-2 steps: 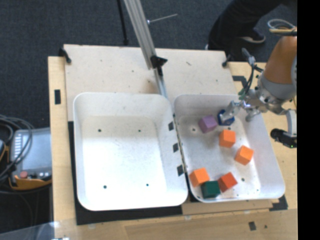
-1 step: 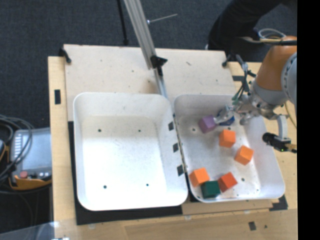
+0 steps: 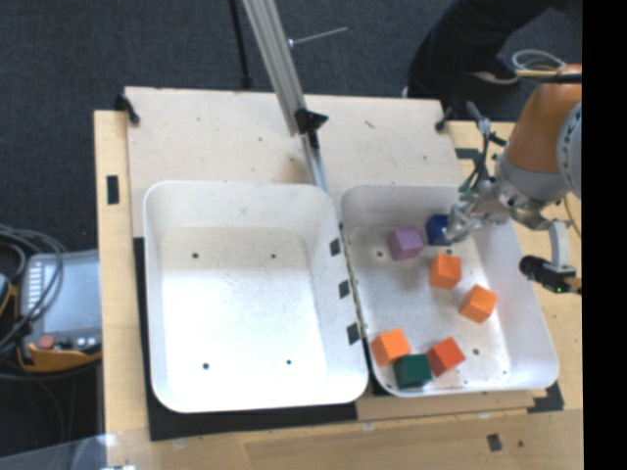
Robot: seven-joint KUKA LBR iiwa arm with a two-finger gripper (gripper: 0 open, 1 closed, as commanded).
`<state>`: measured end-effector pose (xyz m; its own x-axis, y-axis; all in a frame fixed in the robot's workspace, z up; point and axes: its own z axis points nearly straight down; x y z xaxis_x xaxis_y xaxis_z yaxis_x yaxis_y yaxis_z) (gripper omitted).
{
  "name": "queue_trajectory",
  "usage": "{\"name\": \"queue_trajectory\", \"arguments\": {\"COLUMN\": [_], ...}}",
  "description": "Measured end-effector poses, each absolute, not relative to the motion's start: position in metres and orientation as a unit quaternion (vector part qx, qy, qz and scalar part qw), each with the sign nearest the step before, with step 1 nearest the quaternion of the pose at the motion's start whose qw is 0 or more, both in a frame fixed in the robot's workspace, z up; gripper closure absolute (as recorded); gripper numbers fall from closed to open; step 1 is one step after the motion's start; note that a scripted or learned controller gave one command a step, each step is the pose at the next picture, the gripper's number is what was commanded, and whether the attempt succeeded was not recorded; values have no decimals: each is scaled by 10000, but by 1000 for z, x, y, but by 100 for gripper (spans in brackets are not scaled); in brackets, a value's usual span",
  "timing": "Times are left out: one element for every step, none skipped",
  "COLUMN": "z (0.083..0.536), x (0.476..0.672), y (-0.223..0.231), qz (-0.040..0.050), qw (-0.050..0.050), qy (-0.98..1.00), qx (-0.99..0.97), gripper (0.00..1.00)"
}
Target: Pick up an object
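The right bin [image 3: 524, 355] holds several small blocks. A blue block [image 3: 436, 230] lies near the bin's back wall, with a purple block [image 3: 405, 243] just to its left. My gripper [image 3: 460, 217] is low in the bin, right against the blue block's right side and partly covering it. Whether the block is gripped is unclear. In front of it sit an orange block [image 3: 446, 270] and another orange block [image 3: 478, 303]. Near the front rim lie a third orange block [image 3: 392, 345], a green block [image 3: 412, 371] and a red-orange block [image 3: 447, 354].
The left bin [image 3: 157, 262] stands beside the right one, a black-clipped divider [image 3: 345, 282] between them. A slanted metal post [image 3: 279, 67] rises from the board behind the bins. The arm's orange band [image 3: 539, 130] hangs over the right bin's back right corner.
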<state>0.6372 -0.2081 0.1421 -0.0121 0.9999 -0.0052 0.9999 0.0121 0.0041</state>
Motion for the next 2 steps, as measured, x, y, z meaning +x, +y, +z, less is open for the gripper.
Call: {"name": "queue_trajectory", "arguments": {"z": [203, 211], "x": [631, 632], "y": [-207, -207], "qz": [19, 10], "qw": [33, 17], "qy": [7101, 7108], "qx": [7041, 7034], "gripper": [100, 100]}}
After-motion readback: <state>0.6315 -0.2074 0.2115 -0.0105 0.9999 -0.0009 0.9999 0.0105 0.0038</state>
